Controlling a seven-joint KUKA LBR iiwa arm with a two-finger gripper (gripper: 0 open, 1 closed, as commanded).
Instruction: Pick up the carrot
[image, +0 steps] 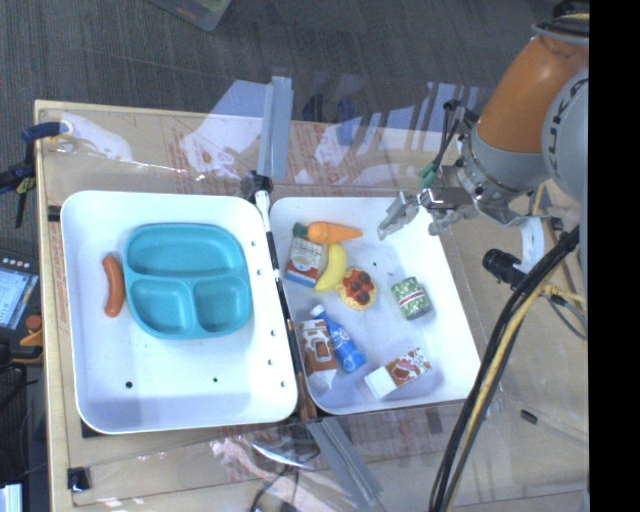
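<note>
Carrot, small orange plastic one with green top (333, 232), is lying just left of the grey two-finger gripper (404, 214), whose fingers (390, 224) are standing apart and holding nothing, and closing too early is risking pinching the near yellow plastic banana (333, 268) instead.

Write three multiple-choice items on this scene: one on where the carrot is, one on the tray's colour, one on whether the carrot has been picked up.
1. Where is the carrot?
A. left bin
B. right bin, far end
C. on the tray

2. What colour is the tray?
A. blue
B. red
C. yellow

3. What is the carrot's state?
A. lifted
B. lying in its bin
C. on the floor

Key: 1 B, it lies at the far end of the right bin. 2 A, the tray in the left bin is blue. 3 B, the gripper is beside it, apart.
</note>
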